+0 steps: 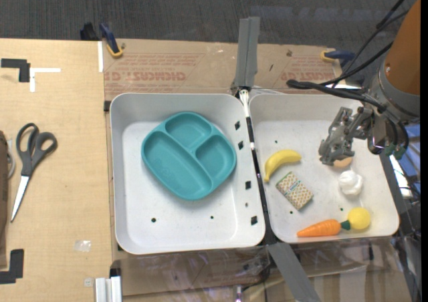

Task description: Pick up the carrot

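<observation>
My gripper (336,150) at right-centre, over tan object; grip state unclear. Carrot (321,228) lower right, touching lemon (359,218); risk grabbing wrong item.

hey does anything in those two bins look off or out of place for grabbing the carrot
One thing: the gripper is over a small tan item at the right bin's far side, while the carrot lies untouched along the near edge beside the lemon. Nothing looks spilled or damaged.
</observation>
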You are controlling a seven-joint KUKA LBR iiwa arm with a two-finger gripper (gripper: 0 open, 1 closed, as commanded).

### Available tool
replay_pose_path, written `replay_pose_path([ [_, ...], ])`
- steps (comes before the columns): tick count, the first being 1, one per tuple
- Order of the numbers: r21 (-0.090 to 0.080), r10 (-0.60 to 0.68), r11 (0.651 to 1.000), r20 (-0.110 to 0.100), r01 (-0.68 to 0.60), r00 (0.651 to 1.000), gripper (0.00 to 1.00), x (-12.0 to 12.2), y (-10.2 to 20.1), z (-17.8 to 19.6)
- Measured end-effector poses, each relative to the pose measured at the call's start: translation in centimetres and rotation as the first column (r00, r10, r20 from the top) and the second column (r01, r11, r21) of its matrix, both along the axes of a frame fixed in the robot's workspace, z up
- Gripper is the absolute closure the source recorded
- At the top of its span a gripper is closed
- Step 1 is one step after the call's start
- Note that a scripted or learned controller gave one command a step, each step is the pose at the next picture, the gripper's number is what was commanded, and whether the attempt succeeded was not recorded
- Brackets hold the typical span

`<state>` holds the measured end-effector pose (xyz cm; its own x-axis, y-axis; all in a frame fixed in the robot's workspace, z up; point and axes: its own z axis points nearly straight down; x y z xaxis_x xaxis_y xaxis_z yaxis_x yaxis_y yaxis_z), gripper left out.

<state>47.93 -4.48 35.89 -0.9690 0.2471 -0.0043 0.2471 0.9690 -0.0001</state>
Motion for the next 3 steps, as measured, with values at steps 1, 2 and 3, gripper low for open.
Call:
replay_pose_path([
  [1, 0.000, -0.300, 0.954, -0.001, 0.300, 0.954, 1.00, -0.1, -3.8, 0.4],
  [2, 0.000, -0.642, 0.767, -0.001, 0.642, 0.767, 1.00, -0.1, -6.2, 4.5],
  [3, -0.002, -0.868, 0.497, -0.003, 0.868, 0.497, 1.00, -0.1, -7.2, 3.8],
])
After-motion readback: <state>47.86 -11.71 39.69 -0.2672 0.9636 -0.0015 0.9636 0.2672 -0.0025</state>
